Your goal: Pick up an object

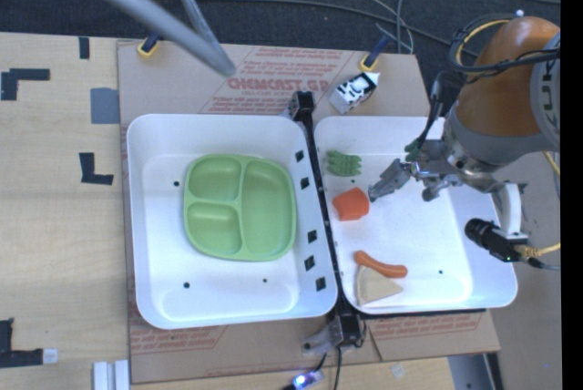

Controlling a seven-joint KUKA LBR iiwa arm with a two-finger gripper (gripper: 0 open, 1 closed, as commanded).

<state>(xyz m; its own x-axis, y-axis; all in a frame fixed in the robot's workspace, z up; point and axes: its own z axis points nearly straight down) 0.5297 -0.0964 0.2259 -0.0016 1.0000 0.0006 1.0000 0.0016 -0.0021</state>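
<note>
The right bin (483,288) holds several small items. A green leafy toy (343,163) lies near the divider, with an orange-red chunk (351,204) just below it. Toward the front are a thin orange sausage (383,265) and a cream wedge (377,288). My gripper (408,187) hangs over the middle of this bin, right of the orange-red chunk and apart from it. Its fingers are spread, one dark fingertip (381,186) pointing toward the chunk, and nothing sits between them.
In the left bin (150,224) lies a green divided plate (240,206). A black ridge (314,197) separates the bins. The arm's orange band (506,78) looms over the right bin's far right side. A small black-and-white object (353,88) rests behind the bins.
</note>
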